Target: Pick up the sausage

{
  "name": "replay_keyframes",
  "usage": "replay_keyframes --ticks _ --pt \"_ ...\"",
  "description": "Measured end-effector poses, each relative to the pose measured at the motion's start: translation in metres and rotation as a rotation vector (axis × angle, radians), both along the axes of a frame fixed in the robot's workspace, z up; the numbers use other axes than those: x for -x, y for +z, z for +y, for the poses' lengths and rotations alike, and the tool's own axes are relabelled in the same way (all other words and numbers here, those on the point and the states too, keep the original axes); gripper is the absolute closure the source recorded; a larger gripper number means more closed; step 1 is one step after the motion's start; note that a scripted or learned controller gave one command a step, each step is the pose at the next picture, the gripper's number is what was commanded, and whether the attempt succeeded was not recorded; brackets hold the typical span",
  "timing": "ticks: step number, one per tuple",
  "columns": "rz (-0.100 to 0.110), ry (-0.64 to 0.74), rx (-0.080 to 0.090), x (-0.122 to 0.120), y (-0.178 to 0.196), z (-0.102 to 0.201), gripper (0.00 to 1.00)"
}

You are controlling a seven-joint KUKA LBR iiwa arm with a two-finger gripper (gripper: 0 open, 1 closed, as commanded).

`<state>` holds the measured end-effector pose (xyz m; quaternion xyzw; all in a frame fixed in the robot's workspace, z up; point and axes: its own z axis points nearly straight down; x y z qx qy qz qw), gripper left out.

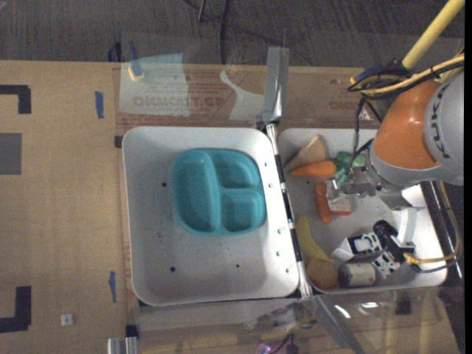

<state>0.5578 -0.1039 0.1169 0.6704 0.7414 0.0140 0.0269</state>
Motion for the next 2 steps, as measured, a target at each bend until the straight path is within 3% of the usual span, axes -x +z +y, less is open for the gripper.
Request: replay_keyframes --ticks 1,2 --pt "0.001 0.0 0.0 0.0 0.0 0.0 0.0" --pt "0.041 0.089 -0.006 0.044 -0.026 0.006 0.0"
